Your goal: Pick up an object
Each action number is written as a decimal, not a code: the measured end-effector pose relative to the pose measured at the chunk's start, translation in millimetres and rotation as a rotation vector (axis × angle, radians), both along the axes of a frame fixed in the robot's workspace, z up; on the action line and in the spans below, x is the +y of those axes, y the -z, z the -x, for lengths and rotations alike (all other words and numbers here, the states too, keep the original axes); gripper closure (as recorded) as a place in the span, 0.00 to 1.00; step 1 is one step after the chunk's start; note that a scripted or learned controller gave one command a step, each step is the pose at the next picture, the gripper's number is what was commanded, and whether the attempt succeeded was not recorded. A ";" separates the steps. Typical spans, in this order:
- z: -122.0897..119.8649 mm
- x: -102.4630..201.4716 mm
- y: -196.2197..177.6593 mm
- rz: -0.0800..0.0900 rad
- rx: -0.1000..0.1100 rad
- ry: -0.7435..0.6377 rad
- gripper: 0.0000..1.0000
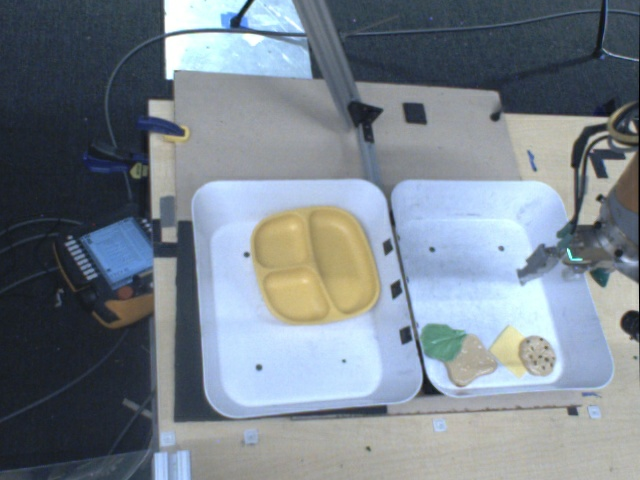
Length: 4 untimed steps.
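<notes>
My gripper (pixel 540 264) hangs over the right side of the right bin (pixel 470 218), reaching in from the right edge of the view. Nothing shows between its fingers. At the bin's front lie a green leaf-shaped piece (pixel 440 341), a tan bread-shaped piece (pixel 470 364), a yellow cheese wedge (pixel 507 348) and a round speckled cookie (pixel 538 354). These items sit well in front of the gripper, apart from it.
A yellow three-compartment plate (pixel 313 264) rests in the left bin (pixel 230 368). A grey pole (pixel 335 58) slants across the back board. A handheld device (pixel 110 258) and cables lie off the bench to the left.
</notes>
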<state>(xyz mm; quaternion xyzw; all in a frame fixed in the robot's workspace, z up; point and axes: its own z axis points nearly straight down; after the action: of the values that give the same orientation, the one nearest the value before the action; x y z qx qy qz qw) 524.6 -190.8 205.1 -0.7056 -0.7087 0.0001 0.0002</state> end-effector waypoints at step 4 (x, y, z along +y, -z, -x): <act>2.7 -8.2 118.6 0.001 -0.004 0.003 0.00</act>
<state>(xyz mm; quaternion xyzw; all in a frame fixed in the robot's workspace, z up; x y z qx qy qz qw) 522.0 -199.0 86.5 -0.7067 -0.7075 -0.0010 -0.0017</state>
